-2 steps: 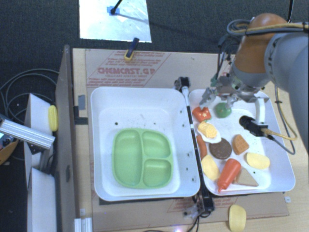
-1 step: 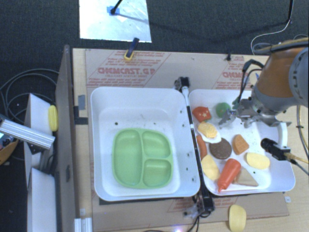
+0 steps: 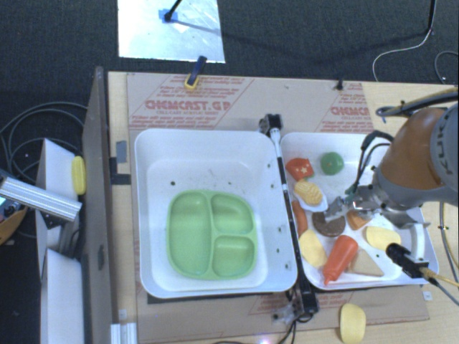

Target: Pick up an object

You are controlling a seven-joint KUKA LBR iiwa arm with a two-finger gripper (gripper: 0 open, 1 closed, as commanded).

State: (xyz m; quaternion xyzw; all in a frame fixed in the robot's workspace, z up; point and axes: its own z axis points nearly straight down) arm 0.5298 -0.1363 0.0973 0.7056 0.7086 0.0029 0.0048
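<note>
Nearest to me, along the front wall of the right bin, lie an orange-red carrot-shaped piece, a pale wedge and a yellow round piece. A loose yellow object sits outside on the bench, below that bin. Any of the toys in the bin could serve as the object to pick up; none is lifted yet.

A little further in, the gripper hangs low over the middle of the pile, just above a brown disc, with a corn cob to its left and a yellow piece to its right. I cannot tell from here whether it is spread or closed, and I see nothing held.

My judgement: the brown disc lies flat and crowded, so a clean grasp wants a straight drop with the tips landing on either side of it, not onto the corn. The carrot piece would be easier, since it stands proud.

Beyond, a red piece and a green ball sit near the back wall, with some bare floor between them. The dividing rims lie close on the left, so I would lift straight up before travelling. The left bin, holding only a green divided tray, offers the open room.
</note>
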